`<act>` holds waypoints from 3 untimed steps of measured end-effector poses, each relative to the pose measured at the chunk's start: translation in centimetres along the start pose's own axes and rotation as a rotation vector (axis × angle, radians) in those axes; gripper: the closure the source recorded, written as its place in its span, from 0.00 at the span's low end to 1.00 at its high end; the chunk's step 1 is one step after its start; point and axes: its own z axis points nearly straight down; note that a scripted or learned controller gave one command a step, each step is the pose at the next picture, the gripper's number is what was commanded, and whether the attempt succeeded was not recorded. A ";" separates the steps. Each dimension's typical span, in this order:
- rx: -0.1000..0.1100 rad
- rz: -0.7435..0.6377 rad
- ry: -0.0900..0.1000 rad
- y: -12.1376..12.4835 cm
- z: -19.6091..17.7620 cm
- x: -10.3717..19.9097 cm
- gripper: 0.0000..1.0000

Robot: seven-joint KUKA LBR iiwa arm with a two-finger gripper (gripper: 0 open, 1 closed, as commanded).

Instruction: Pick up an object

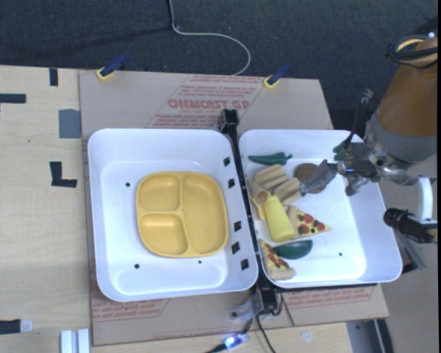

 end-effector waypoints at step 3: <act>-0.006 -0.002 -0.001 0.8 10.0 -0.6 0.00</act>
